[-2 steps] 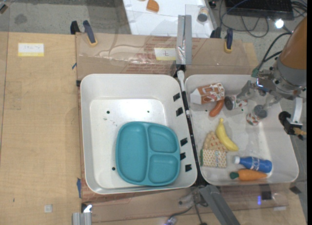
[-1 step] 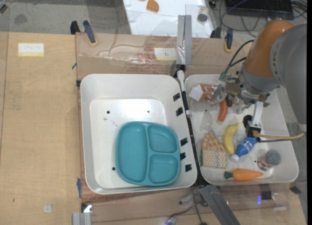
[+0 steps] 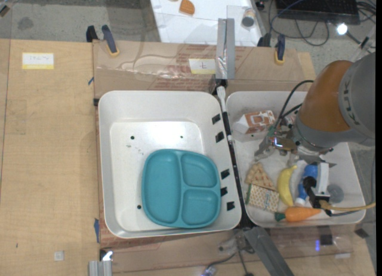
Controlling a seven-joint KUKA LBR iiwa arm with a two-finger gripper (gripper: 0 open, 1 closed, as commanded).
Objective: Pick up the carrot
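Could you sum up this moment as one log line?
task: pick up carrot | carrot: lying in right bin, not held | gripper: above same bin, apart from carrot | left bin: teal tray

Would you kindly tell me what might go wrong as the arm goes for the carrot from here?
1. The carrot lies by the near wall of the right bin, so the gripper may strike the wall or slip off.
2. The banana ends right beside the carrot, so a grasp could catch or nudge it instead.
3. The gripper hovers farther back, and its path may brush the crackers.
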